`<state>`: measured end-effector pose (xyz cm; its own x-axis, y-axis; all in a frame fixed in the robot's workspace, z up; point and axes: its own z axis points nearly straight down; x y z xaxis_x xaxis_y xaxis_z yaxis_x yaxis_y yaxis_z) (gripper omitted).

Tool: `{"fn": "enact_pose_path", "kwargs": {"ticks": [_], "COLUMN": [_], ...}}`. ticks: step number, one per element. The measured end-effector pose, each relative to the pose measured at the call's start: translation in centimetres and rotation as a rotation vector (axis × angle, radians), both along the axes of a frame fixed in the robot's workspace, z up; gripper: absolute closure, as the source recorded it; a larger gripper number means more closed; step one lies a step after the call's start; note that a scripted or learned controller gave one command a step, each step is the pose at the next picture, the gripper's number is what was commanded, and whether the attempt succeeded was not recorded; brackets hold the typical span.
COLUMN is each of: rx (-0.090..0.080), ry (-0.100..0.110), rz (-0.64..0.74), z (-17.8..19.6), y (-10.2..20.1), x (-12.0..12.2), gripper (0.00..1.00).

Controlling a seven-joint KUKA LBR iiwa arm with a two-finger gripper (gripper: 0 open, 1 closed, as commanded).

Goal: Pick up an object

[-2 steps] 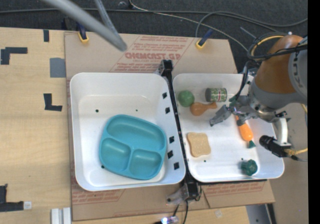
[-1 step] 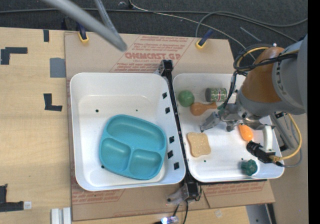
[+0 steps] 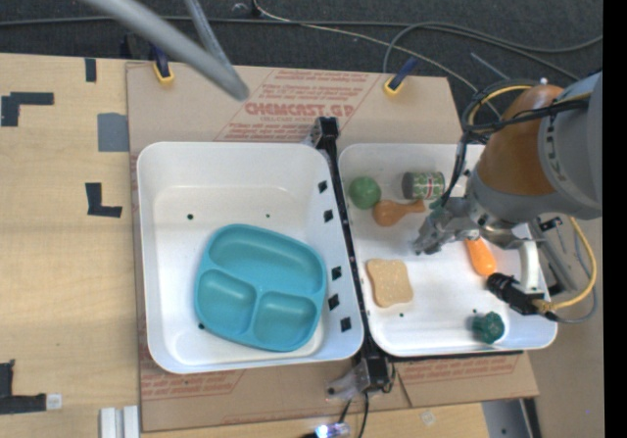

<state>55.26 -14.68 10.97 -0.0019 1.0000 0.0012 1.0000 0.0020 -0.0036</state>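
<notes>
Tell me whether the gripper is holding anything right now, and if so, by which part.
It cannot be told. The gripper is low in the right bin, between the orange pear-shaped toy and the orange piece, with nothing visibly between its fingers.

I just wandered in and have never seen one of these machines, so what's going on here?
A grey robot arm reaches in from the right over the right bin, trying to pick up an object. Its hand hangs low among the toy food: a green ball, a small can, an orange-brown pear-like piece, a bread slice, an orange piece and a dark green piece. I can't see anything held yet. The left bin holds a teal divided plate.
</notes>
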Motion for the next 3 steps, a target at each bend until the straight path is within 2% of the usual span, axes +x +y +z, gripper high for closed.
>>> {"fn": "enact_pose_path", "kwargs": {"ticks": [2, 3], "rx": [-0.002, 0.0], "ry": [-0.006, -0.002], "rz": [0.0, 0.004], "z": [10.5, 9.6], "y": [0.6, 6.3], "x": [1.1, 1.0], "gripper": [1.0, 1.0]}}
